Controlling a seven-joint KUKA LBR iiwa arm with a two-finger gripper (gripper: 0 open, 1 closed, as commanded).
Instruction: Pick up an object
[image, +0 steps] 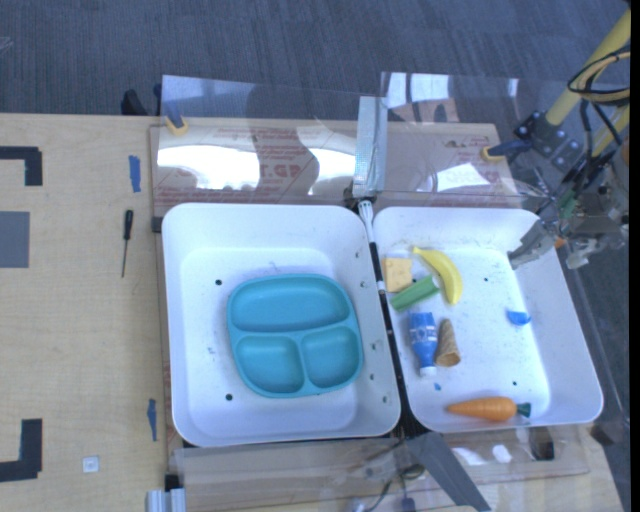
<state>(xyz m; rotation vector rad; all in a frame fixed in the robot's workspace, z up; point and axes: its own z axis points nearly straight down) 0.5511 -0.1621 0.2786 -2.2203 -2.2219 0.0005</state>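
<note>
Blue scrap (517, 318) (small) below fingers (527, 249), apart

Bright, even light falls from overhead. The clear plastic panels (300, 140) behind the white bins (190, 240) throw back white glare. Shadows under the teal divided plate (295, 335) are soft and short. The picture is slightly soft and grainy overall.

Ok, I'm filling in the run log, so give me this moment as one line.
hand: over right bin's far right edge, nothing seen in it | right bin: banana, carrot, tube | left bin: blue tray
</note>
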